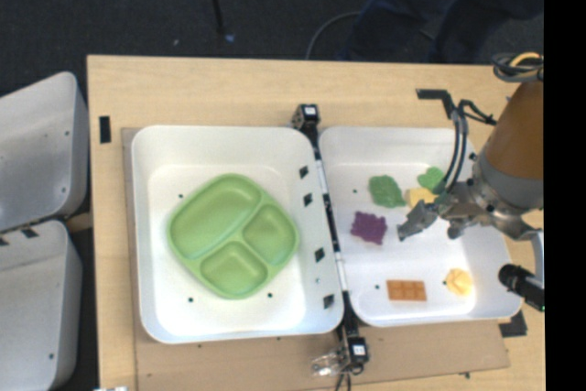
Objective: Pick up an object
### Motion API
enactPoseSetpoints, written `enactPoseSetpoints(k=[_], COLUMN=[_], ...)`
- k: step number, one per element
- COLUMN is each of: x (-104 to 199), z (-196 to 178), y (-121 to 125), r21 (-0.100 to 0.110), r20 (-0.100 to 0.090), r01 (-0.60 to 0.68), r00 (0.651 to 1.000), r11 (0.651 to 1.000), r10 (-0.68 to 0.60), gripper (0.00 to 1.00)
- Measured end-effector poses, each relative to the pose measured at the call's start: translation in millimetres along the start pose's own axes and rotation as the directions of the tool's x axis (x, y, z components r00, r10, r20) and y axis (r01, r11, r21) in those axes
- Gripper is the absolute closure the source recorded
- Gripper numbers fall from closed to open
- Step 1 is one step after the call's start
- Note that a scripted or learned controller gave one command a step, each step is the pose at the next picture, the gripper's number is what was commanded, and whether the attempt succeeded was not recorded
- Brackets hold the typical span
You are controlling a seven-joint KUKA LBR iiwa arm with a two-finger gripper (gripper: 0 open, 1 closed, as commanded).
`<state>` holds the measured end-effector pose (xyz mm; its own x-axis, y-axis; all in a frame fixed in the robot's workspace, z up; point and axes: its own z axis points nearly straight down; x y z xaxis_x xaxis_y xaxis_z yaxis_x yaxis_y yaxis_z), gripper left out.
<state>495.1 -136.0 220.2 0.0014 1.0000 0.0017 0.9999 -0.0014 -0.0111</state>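
Observation:
The right bin (366, 307) holds several small toys: a purple piece (369, 227), a green leafy piece (385, 190), a brown waffle-like block (406, 290), a yellow piece (459, 282), plus a green piece (431, 178) and a yellow piece (418, 197) near the arm. My gripper (421, 220) hangs over the right bin's middle, just right of the purple piece and below the yellow one. Nothing shows between its dark fingers.
The left bin (151, 288) holds a green divided plate (233, 235). A black-clipped divider (322, 206) runs between the bins. The arm's orange band (520, 128) and cables stand over the right bin's far right side.

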Motion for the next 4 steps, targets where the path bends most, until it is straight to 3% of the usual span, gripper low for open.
enactPoseSetpoints(k=[1, 3, 4], x=[0, -8, -9], z=[-5, 114, 120], y=[3, 0, 0], r21=[-0.012, -0.007, -0.009], r20=[0.002, 0.002, 0.002], r01=[0.003, 0.001, -0.002], r00=[1.0, 1.0, 1.0], r11=[1.0, 1.0, 1.0], r10=[-0.003, -0.001, 0.002], gripper=[0.0, 0.0, 0.0])
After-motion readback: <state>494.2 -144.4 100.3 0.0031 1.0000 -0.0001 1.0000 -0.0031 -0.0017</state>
